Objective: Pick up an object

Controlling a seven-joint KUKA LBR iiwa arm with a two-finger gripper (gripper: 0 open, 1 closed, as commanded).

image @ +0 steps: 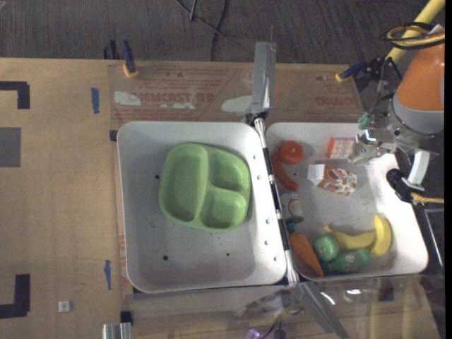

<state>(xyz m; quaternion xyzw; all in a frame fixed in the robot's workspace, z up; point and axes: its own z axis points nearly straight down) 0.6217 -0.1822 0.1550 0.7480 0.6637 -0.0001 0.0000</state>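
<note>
The right bin point(395, 210) holds several toy foods. A red tomato point(290, 152) and a red pepper point(285, 178) lie by its left wall. A small orange and white box point(341, 147) sits near the far edge, with a printed carton point(338, 181) just in front of it. Two bananas point(382, 234) point(351, 239), a green apple point(326, 247), a green vegetable point(350, 260) and a carrot point(306, 253) crowd the near edge. My gripper point(370, 145) hangs over the bin's far right part, just right of the orange and white box.
A green divided plate point(206, 187) lies in the left bin point(141, 246). A metal divider point(272, 203) separates the bins. A small dark item point(294, 208) rests beside the divider. The arm's orange band point(424, 83) and cables are at the far right.
</note>
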